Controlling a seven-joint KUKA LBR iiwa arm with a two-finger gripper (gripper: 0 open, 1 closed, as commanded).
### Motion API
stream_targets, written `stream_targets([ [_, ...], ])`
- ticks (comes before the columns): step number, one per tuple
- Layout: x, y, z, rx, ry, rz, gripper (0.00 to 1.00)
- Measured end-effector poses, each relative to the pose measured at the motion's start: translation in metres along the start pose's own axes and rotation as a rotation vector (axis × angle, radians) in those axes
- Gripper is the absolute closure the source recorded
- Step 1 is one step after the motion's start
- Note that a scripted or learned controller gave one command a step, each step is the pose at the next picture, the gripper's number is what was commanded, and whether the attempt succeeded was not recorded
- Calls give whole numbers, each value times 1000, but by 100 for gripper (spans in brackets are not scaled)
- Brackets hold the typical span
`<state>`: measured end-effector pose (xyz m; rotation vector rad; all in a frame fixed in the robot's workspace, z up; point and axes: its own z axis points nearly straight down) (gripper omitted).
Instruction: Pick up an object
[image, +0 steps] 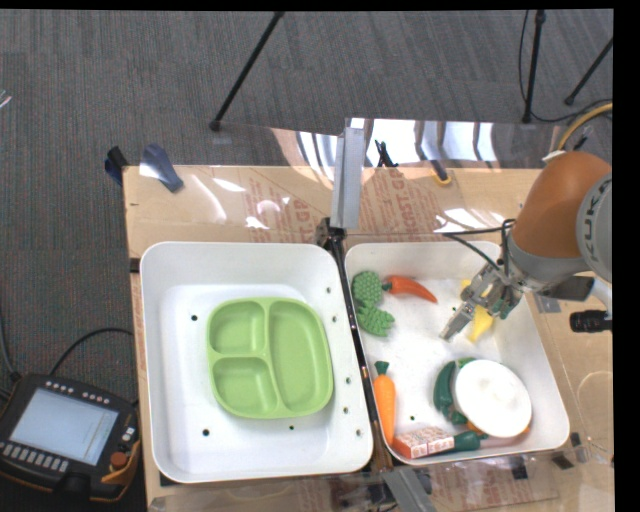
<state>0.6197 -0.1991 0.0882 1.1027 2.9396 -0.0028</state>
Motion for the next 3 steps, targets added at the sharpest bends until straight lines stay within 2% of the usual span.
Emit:
stream_targets([
  [1,44,63,0,-1,4,201,0],
  [2,58,94,0,0,3,399,0],
  [3,53,97,0,-2,2,464,0],
])
